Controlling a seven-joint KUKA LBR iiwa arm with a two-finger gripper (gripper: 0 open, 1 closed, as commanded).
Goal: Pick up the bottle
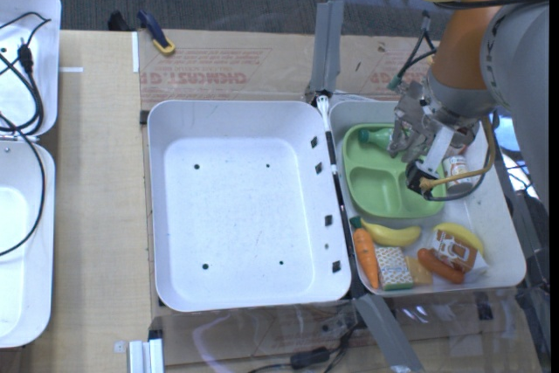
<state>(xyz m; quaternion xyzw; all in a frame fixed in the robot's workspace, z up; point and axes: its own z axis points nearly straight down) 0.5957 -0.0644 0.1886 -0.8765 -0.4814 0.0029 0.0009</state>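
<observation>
Open floor across the left bin (pixel 236 205), right bin (pixel 507 227) crowded, green tray (pixel 384 183) filling its far half, banana (pixel 393 233), carrot (pixel 365 256), packets (pixel 395 268) packed along the near edge

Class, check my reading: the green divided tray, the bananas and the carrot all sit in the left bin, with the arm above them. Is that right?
One slip: the camera view shows the green divided tray, bananas and carrot in the right bin, with the arm above them.

Both white bins (pixel 240 122) look like smooth, slightly glossy plastic. The green divided tray (pixel 384 188) is matt plastic. The bench (pixel 96 144) shows pale wood grain, with brown printed cardboard (pixel 236 70) behind. The arm's orange band (pixel 467 44) is glossy.
</observation>
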